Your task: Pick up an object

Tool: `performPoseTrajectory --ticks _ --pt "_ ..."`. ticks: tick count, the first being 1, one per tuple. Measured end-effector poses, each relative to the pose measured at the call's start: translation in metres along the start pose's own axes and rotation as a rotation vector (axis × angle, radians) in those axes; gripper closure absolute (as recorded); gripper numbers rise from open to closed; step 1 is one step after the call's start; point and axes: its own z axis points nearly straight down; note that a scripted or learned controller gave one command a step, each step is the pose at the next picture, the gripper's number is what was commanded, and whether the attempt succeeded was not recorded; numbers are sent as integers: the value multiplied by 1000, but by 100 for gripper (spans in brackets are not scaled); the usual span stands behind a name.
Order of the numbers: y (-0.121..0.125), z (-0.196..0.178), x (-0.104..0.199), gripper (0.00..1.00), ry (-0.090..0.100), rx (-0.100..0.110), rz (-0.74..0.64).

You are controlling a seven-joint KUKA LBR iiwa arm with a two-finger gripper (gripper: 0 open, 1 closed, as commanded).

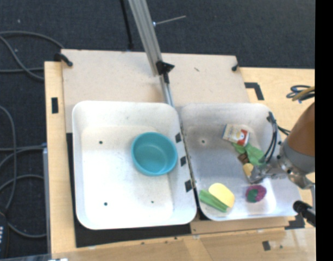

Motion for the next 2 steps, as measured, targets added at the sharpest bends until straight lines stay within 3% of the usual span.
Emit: performPoseTrajectory --ticks 2 --pt "9 -121 -3 100 -1 -4 -11"
